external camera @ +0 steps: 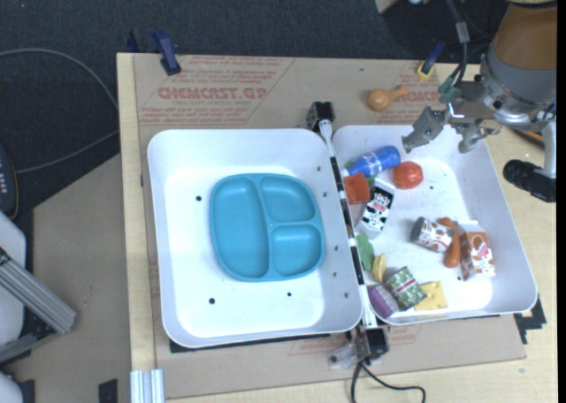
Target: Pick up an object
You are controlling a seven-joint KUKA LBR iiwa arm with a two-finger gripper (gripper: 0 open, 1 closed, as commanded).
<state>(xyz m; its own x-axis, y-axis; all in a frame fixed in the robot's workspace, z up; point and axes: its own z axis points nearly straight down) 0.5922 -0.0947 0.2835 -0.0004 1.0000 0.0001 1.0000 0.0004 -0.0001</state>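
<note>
The right bin (495, 202) holds several small items: a blue bottle (376, 161), a red tomato (408, 175), an orange-red block (355, 187), a black-and-white carton (378, 209), a small can (432, 233), a sausage (455, 248), a red-and-white packet (480, 253), a green packet (404, 286) and a yellow cheese wedge (433, 297). My gripper (447, 136) hangs over the bin's far edge, above and right of the tomato. It is open, with nothing between its fingers.
The left bin (172, 216) holds a blue divided plate (265, 224). A wooden toy (385, 98) lies on the bench behind the right bin. Blue clamps (165, 52) (429, 61) sit at the board's far edge. The arm fills the upper right.
</note>
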